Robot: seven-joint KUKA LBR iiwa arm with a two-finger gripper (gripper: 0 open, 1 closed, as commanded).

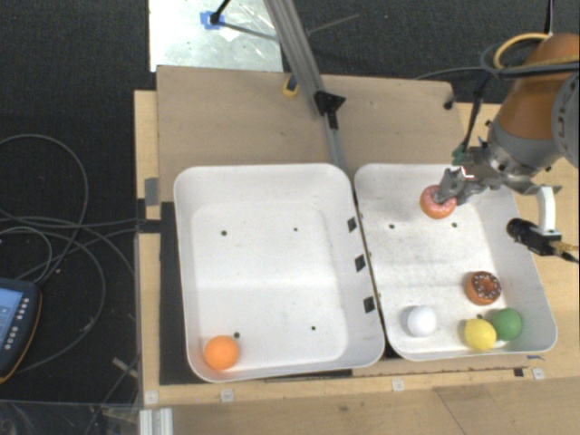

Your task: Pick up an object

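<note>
A pink frosted donut (436, 204) lies near the back of the right bin (399, 261). My gripper (450, 190) hangs directly over the donut's upper right edge and seems to touch it. The grey arm with its orange band reaches in from the right, above the bin's back right corner. I cannot make out whether the donut rests on the bin floor or is raised off it.
In the right bin's front right corner sit a chocolate donut (483, 287), a white ball (420, 321), a yellow ball (479, 333) and a green ball (507, 323). An orange ball (221, 352) lies at the front left of the left bin (263, 243). A metal pole (304, 53) slants over the back.
</note>
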